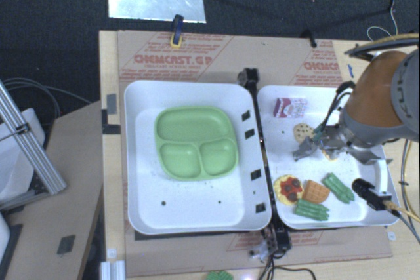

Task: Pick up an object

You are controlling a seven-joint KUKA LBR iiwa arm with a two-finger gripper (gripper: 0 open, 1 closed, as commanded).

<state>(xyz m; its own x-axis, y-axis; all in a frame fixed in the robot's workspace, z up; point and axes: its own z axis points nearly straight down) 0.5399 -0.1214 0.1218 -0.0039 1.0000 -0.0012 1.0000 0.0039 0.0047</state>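
Over right bin [275,141], hand [307,151] low beside cookie [302,132]; finger state unclear, cannot tell. Best: centre over cookie, descend straight, avoid milk carton [289,107] behind cookie.

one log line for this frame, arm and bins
arm: over right white bin | gripper: low beside round cookie | nothing visibly held | left white bin: green divided plastic tray

green tray [195,141] | white bins [141,160] | possibly maroon-white carton [289,107] | orange waffle [315,191]
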